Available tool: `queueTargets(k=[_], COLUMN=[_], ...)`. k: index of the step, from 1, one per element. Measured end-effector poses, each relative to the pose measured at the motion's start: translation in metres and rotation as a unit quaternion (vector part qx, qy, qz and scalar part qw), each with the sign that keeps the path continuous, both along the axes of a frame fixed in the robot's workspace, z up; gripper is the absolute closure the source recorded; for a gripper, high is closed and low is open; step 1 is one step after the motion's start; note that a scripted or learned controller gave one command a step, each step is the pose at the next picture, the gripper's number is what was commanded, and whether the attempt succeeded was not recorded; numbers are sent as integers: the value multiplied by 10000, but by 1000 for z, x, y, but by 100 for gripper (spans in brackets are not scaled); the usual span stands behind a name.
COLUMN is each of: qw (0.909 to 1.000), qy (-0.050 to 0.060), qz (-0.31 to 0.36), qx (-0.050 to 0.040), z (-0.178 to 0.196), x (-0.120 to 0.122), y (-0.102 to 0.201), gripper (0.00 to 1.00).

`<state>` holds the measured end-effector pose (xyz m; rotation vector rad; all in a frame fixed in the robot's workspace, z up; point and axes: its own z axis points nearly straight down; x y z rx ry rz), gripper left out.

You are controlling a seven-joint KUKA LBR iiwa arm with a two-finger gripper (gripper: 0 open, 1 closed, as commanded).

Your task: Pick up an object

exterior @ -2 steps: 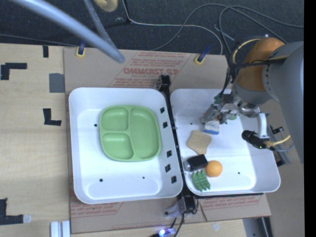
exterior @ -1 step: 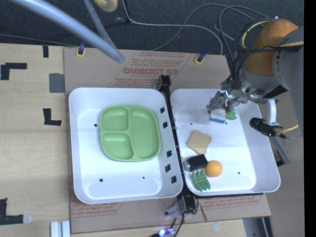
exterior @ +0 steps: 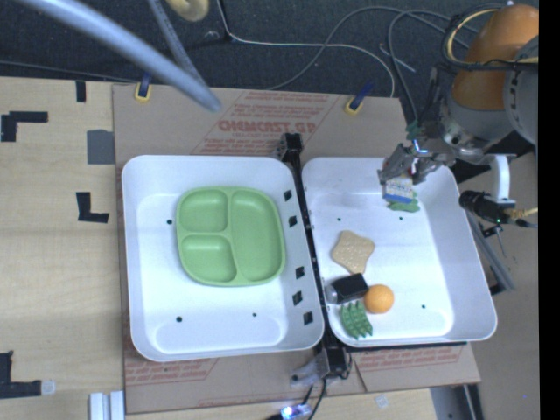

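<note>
My gripper [exterior: 401, 180] hangs over the far part of the right bin [exterior: 455, 261], reaching in from the right. A small white, blue and green object [exterior: 402, 195] sits right at its fingertips and looks pinched between them. Lower in the same bin lie a tan biscuit-shaped piece [exterior: 353, 251], a black block [exterior: 349, 287], an orange ball [exterior: 379, 299] and a green ridged piece [exterior: 356, 320]. These four are apart from the gripper, toward the bin's near left corner.
The left bin [exterior: 149, 234] holds a green divided plate [exterior: 231, 236]. A black divider [exterior: 299, 226] runs between the bins. Cables [exterior: 350, 33] trail across the dark area behind the bench. The arm's grey body [exterior: 490, 103] stands at the right.
</note>
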<state>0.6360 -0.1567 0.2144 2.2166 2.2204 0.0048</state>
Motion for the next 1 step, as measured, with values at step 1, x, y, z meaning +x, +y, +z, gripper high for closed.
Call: queueTargets(k=[1], qw=[10000], qy=[34], qz=[17], qx=[6], z=[-10], x=[-2], y=[53], gripper=[100])
